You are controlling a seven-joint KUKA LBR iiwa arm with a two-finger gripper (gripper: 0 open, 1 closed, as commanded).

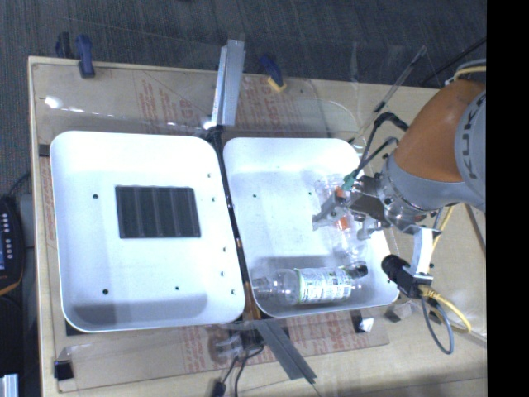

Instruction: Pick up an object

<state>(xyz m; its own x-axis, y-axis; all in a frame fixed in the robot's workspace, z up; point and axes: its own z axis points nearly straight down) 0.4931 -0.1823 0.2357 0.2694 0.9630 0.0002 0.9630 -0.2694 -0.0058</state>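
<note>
I cannot tell how the jaws stand: the gripper [345, 213] is a tangle of metal, cable and glare over the right bin [273, 164], and something clear and crinkled lies under it that hides the tips. So I claim no hold on anything.

The thing I would go for is the clear plastic bottle [310, 286]. Taking the right bin as my landmark, the bottle lies on its side along the bin's near wall, cap [359, 270] toward the arm's side, just below the gripper and apart from it. The crumpled clear wrapper [335, 190] sits toward the bin's arm-side half, right under the tool.

I judge the bottle light, probably empty, with thin walls that give under a squeeze. It is smooth and round, so it may roll or squirt out of a pinch. I would close across the labelled middle [318, 288], where the paper gives some friction, with the jaws set square to its long axis. The near wall crowds one side, which leaves little room for a finger there.

The left bin [83, 222] holds a dark ribbed panel [157, 212] at its middle.
</note>
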